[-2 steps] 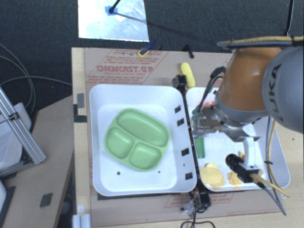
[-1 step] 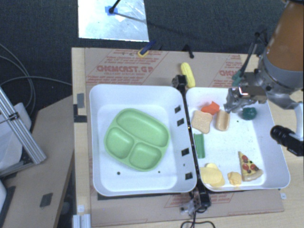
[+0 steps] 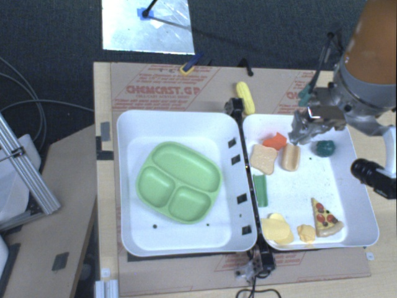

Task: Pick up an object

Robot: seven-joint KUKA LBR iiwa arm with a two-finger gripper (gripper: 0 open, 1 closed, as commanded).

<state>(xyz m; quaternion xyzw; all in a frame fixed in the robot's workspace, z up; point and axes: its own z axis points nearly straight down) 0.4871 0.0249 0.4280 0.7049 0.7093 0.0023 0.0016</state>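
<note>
My gripper (image 3: 299, 136) hangs over the back of the right bin (image 3: 353, 197), its tips just above a tan bread roll (image 3: 290, 157) and beside an orange-red piece (image 3: 274, 141). A toast slice (image 3: 263, 159) lies left of the roll. A dark green round piece (image 3: 324, 147) sits to the gripper's right. Nearer the front lie a green stick (image 3: 260, 190), a pizza slice (image 3: 325, 217), a yellow cheese piece (image 3: 277, 230) and a small yellow lump (image 3: 306, 233). I see nothing between the fingers.
The left bin (image 3: 133, 228) holds a green divided plate (image 3: 178, 181). A yellow corn cob (image 3: 245, 97) lies on the cardboard behind the bins. A raised divider runs between the two bins.
</note>
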